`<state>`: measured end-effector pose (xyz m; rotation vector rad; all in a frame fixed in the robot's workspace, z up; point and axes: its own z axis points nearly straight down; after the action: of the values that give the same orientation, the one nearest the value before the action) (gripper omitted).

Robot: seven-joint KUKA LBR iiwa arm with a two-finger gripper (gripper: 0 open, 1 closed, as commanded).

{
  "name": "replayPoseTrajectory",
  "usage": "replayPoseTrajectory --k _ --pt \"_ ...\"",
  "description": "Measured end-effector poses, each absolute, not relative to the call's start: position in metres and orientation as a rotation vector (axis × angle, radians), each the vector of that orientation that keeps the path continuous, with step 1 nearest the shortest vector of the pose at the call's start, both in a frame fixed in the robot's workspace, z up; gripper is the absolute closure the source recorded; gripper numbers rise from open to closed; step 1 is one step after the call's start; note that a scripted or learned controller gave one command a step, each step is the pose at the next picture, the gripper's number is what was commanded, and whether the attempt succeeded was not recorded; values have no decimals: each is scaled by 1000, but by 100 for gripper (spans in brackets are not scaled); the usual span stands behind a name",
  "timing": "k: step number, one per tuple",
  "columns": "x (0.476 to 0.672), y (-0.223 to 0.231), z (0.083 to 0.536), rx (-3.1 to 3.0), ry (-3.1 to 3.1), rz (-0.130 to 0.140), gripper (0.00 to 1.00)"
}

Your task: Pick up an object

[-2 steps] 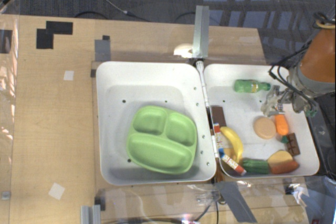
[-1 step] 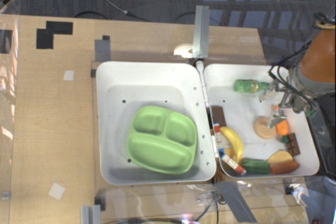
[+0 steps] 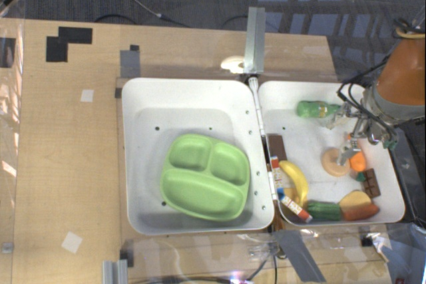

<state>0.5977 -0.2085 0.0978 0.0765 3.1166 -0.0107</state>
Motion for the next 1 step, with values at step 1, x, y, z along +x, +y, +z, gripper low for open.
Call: replayPoseTrajectory --k 1 --pt "596 -208 98 98 3114 -11 0"
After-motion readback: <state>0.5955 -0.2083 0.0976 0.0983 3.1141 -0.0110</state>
